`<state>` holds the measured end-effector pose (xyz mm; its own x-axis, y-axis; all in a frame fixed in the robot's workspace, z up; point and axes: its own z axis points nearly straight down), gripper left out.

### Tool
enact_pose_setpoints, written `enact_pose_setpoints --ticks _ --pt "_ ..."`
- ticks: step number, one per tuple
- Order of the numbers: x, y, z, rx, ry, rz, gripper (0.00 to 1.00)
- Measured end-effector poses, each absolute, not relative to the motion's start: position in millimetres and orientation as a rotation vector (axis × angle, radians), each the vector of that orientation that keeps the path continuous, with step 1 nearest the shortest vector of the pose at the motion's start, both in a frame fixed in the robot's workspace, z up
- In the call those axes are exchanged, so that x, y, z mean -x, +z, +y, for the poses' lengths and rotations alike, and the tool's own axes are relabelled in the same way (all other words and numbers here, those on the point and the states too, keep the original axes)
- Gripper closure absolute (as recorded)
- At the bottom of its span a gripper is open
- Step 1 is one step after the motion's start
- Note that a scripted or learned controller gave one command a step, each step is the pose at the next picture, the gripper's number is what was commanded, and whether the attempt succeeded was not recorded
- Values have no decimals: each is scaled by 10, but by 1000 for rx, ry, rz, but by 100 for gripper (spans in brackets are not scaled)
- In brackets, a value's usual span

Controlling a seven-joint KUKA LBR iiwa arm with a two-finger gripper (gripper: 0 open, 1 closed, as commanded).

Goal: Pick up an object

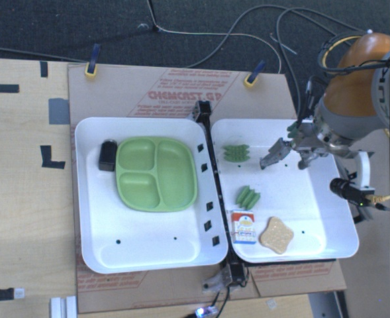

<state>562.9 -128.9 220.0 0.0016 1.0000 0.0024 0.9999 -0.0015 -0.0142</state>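
My gripper (289, 159) hangs over the upper part of the right bin (334, 244), its two fingers spread open with nothing between them. A frilly green piece (236, 153) lies just left of it, apart from the fingers. Lower down are a green bean-like bundle (247, 197), a small red and white box (243, 227) and a tan bread slice (276, 235). All of them rest on the bin floor.
The left bin (95, 244) holds a green divided plate (157, 173) with a small black block (108, 156) at its left side. A black divider (211, 177) runs between the bins. Cables trail across the dark floor behind the bench.
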Motion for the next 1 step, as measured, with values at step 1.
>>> enact_pose_setpoints --ticks 1 --pt "-5656 2268 -1286 2218 1 -2223 0"
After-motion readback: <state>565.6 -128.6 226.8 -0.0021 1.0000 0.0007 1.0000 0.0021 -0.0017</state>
